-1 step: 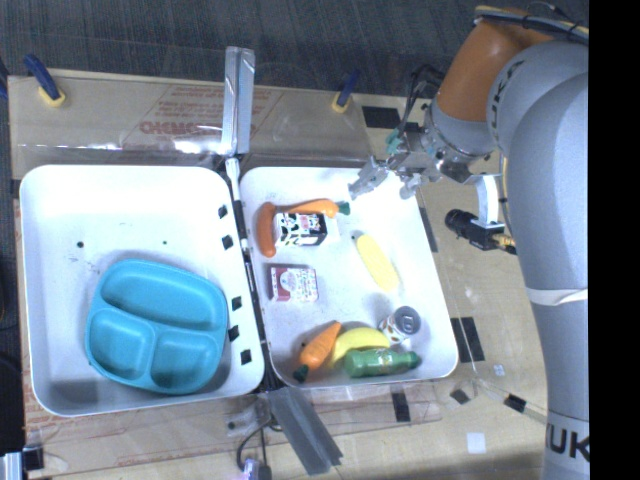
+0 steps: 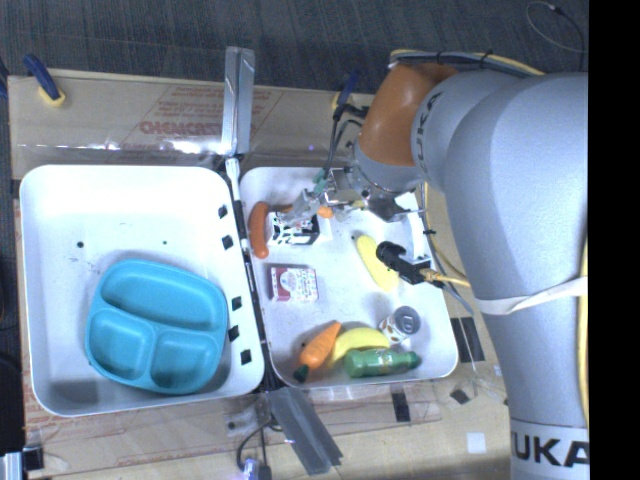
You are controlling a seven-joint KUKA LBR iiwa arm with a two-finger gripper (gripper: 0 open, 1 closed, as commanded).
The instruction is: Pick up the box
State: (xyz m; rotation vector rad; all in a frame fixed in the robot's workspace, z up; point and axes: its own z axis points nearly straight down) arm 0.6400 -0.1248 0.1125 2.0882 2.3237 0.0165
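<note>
A small flat maroon and white box [image 2: 293, 284] lies in the middle of the right bin [image 2: 440, 353]. A black-and-white patterned carton [image 2: 296, 231] sits a little farther back, near the bin's rear left. My gripper [image 2: 318, 204] hangs just above and behind that carton, at the bin's back edge. The view does not show whether it touches the carton. Nothing is visibly held.
An orange-red sausage [image 2: 259, 228] lies along the right bin's left wall. A yellow banana-like piece [image 2: 373, 258] is mid-right. A carrot [image 2: 320, 345], another banana [image 2: 358, 340], a green cucumber [image 2: 382, 363] and a small can [image 2: 405, 321] crowd the front. A blue divided tray [image 2: 155, 323] fills the left bin [image 2: 60, 208].
</note>
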